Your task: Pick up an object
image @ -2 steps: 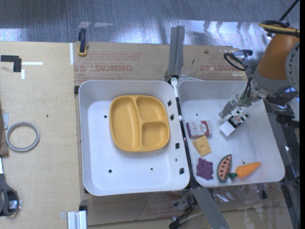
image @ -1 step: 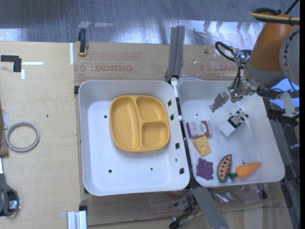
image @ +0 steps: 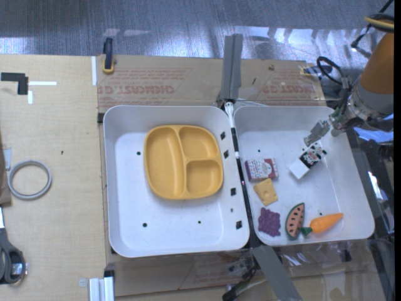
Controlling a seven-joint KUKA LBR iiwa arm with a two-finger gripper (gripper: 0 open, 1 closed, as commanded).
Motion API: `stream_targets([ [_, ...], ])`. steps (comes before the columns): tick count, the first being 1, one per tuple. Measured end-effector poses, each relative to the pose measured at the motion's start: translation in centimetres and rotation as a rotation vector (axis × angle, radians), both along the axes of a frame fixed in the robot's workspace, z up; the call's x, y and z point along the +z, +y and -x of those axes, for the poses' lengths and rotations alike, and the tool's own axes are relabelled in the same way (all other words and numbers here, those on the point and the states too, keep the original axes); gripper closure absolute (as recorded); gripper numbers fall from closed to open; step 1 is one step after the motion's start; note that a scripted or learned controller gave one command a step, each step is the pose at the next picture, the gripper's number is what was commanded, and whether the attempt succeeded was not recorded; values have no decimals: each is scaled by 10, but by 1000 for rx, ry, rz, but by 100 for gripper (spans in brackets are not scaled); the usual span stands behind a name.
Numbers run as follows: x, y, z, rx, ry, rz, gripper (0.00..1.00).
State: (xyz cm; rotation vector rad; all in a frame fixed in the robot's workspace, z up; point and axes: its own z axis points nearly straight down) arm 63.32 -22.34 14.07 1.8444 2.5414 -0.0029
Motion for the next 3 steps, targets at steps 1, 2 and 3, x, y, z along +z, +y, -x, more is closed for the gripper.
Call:
stream_targets([
  [1,-49,7,-21,-110,1,-8,0],
  [2,15,1,12,-94,-2,0,0],
  [3,-49,18,21,-52,0,-1,0],
])
